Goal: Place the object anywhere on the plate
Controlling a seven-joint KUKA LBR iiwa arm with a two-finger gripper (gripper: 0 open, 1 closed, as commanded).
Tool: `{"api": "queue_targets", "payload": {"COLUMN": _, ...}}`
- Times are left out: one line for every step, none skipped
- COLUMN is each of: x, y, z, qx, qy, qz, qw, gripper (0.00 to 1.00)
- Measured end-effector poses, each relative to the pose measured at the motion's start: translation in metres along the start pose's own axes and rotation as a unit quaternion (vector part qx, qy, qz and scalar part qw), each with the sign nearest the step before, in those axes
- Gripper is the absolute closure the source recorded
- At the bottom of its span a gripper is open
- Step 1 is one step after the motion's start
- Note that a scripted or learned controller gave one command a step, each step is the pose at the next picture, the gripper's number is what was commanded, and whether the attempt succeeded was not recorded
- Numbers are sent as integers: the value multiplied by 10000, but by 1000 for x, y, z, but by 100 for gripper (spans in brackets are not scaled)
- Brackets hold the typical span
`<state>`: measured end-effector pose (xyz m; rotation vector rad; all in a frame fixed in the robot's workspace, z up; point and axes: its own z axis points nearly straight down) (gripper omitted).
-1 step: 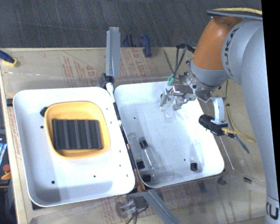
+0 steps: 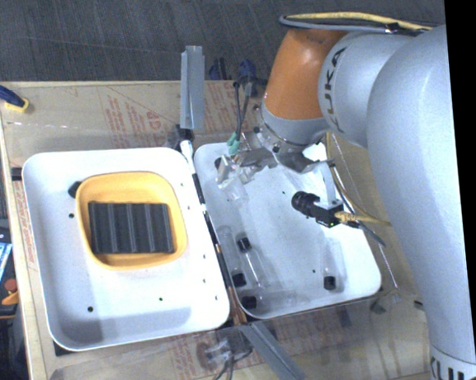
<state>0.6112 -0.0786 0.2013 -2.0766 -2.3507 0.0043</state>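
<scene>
- Apparently near the end, judging by the layout alone.
- Find the block (image 2: 132, 227), dark and ribbed, lying flat in the middle of the plate (image 2: 125, 180), with yellow rim showing on every side.
- Take that block for the task's thing. Only a judgement, and cannot rule out another piece.
- Place the plate in the left bin (image 2: 66, 308), toward its upper half, well apart from the gripper.
- Find the gripper (image 2: 234, 162) over the right bin (image 2: 284, 247), at its upper left corner, near the wall between the two bins.
- Cannot tell whether spread or closed: too pale and tangled against the white floor. See nothing clearly held there either.
- Note a few small black bits (image 2: 243, 244) scattered along the left and lower parts of the right bin, perhaps with something clear among them. Too small to say whether loose things or fittings.
- Count the placing as done if the block is indeed the object: on the plate, touching nothing of the robot.
- Reckon little left in that case, at most drawing the arm (image 2: 398, 130) clear of the bins.
- Reckon everything left otherwise: a pick in the right bin, a carry over the dividing wall, a set-down beside or upon the block.
</scene>
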Motion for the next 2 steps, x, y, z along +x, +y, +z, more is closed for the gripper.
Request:
{"api": "queue_targets", "payload": {"x": 42, "y": 0, "z": 10, "qx": -1, "qy": -4, "qz": -751, "qw": 9972, "gripper": 100}}
{"api": "queue_targets", "payload": {"x": 41, "y": 0, "z": 10, "qx": -3, "qy": -5, "qz": -747, "qw": 9972, "gripper": 0}}
